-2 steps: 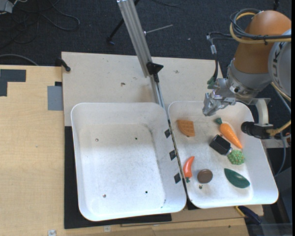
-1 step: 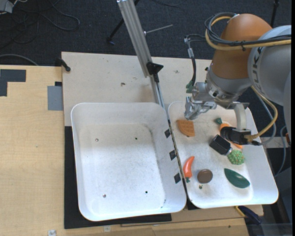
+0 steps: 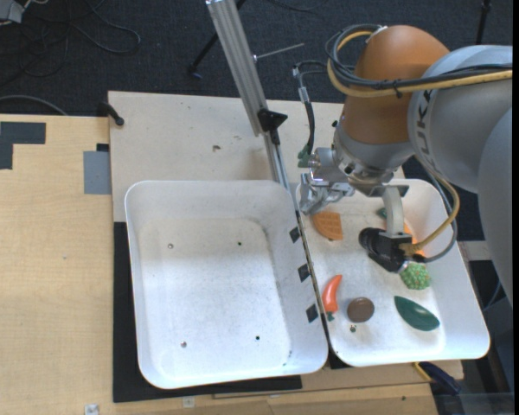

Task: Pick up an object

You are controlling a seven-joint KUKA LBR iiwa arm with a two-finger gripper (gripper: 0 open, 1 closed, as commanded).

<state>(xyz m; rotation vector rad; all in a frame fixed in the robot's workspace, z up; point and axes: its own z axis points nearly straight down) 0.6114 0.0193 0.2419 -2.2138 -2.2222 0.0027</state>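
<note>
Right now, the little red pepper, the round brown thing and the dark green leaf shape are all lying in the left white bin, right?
Not quite. The camera view shows the little red pepper, the round brown thing and the dark green leaf shape all lying in the right white bin, not the left white bin.

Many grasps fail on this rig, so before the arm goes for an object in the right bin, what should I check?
1. Objects within the right bin: ok.
2. Gripper above that bin, near its divider side: ok.
3. Orange piece just below the gripper, unheld: ok.
4. Finger opening: cannot tell.
5. Red pepper tight against the divider wall: not ok for an easy grasp.
6. Brown round object and dark green object lie apart: ok.
</note>
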